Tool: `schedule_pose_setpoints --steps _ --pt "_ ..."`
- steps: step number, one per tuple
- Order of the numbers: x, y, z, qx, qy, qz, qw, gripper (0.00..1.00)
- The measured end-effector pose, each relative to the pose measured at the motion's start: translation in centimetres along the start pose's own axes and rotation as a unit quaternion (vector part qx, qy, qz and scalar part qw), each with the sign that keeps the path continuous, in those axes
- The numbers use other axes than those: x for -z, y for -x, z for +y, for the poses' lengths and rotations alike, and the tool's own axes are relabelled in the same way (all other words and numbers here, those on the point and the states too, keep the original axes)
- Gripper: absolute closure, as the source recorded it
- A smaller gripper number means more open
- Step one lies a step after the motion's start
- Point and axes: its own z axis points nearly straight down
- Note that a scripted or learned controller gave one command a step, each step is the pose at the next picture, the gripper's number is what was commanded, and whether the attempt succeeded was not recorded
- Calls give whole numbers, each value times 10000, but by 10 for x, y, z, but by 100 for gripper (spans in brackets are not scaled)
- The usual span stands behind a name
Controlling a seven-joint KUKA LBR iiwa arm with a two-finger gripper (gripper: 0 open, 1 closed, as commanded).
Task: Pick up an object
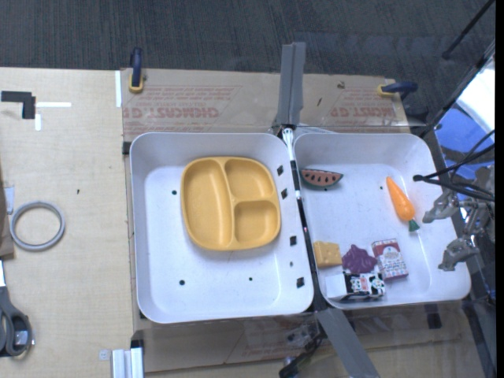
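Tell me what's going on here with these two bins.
A robot arm is set to pick up an object, but nothing is picked yet. Its gripper sits at the right bin's right edge, near the carrot. The other toys lie in that bin too: a watermelon slice, a yellow block, a purple piece, a red carton and a black-and-white toy. The left bin holds a yellow divided plate.

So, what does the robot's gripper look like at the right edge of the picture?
The gripper is made of bare grey metal parts with thin, angular fingers. Thin dark rods or cables run across above it. Details are too small to tell more.
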Motion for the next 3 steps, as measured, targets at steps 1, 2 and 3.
schedule_pose_setpoints --steps 1,2,3 --pt "-67 30 10 -2294 -4 6 9733 0" --pt "-105 107 5 -3526 -2 -105 9357 0" --pt "-116 166 21 -4182 -8 -13 9083 0"
